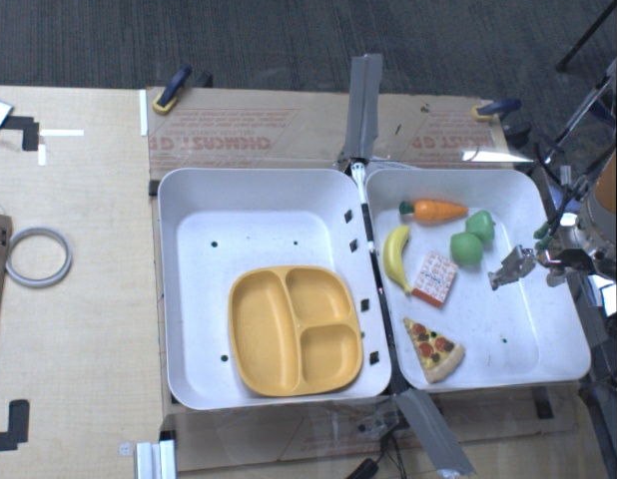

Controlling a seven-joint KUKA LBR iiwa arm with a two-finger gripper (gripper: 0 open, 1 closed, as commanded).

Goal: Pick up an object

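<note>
While the gripper (510,267) hovers with jaws apart and holding nothing over the right bin (548,362), a green pepper (471,239) lies just left of it, beside the carrot (438,210).

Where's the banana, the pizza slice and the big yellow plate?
Yellow toy banana (394,257), camera view, middle of its curved body.
Triangular toy pizza slice (431,347), camera view, on its topping side.
Yellow plastic divided plate (261,327), camera view, floor of its large left compartment.
</note>
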